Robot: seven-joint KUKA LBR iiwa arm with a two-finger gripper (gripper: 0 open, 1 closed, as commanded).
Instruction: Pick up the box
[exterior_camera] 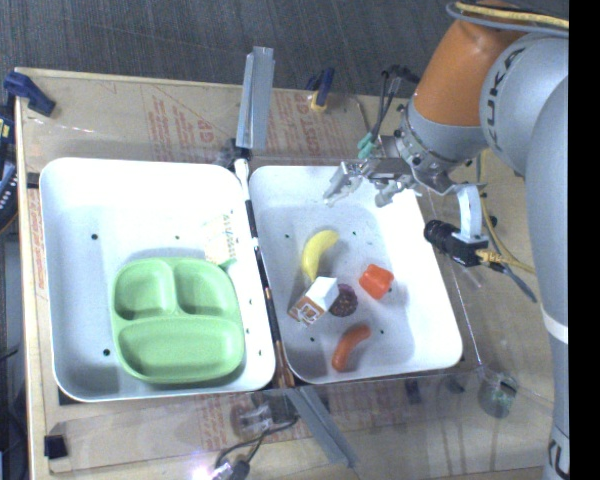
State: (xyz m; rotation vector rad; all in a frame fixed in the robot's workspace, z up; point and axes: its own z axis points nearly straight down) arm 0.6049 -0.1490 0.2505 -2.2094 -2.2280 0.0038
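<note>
The box is a small white carton with an orange-brown end, lying in the right bin near its middle left. My gripper hangs over the far part of that bin, well above and behind the box. Its two fingers are spread apart with nothing between them.
Around the box lie a yellow banana, a dark round item, an orange-red block and a red sausage. The left bin holds a green divided tray and a small pale packet.
</note>
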